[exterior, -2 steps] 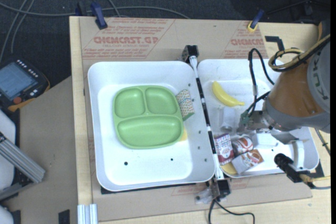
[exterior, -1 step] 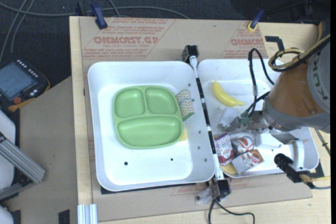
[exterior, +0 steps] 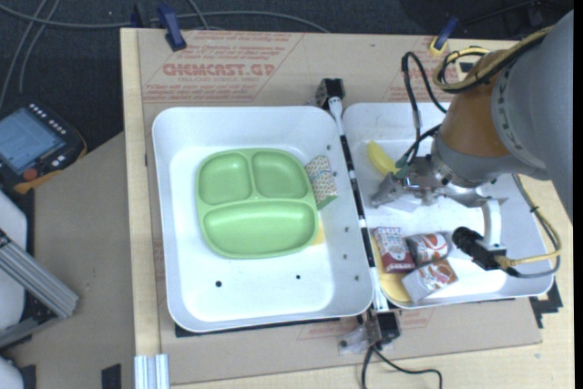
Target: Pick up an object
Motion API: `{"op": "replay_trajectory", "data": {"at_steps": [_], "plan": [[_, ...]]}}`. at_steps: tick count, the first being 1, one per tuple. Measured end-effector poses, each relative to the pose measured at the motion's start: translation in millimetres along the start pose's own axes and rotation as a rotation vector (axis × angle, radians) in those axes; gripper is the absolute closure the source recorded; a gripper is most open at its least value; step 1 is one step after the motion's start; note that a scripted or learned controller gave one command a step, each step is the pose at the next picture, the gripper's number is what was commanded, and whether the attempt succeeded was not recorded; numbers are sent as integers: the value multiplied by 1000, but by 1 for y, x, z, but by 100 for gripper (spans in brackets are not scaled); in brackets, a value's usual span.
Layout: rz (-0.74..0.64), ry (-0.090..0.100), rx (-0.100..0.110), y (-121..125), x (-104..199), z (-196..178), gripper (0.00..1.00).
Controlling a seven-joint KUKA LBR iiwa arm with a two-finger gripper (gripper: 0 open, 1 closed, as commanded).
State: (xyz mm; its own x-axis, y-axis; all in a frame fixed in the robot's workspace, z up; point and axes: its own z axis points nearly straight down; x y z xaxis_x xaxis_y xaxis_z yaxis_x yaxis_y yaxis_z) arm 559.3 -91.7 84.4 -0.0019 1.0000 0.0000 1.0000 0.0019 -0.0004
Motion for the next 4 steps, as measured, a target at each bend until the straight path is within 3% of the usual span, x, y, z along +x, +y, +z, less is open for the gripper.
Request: {"op": "replay_trajectory", "data": {"at_steps": [1,2,3,4], "plan": [[0,-1,-3,98,22,-102,0],[1,0,2,76,42,-100,0],[3,-2,-1,107,-6,-38,0],[1,0,2,71,0,-32,0]]}}
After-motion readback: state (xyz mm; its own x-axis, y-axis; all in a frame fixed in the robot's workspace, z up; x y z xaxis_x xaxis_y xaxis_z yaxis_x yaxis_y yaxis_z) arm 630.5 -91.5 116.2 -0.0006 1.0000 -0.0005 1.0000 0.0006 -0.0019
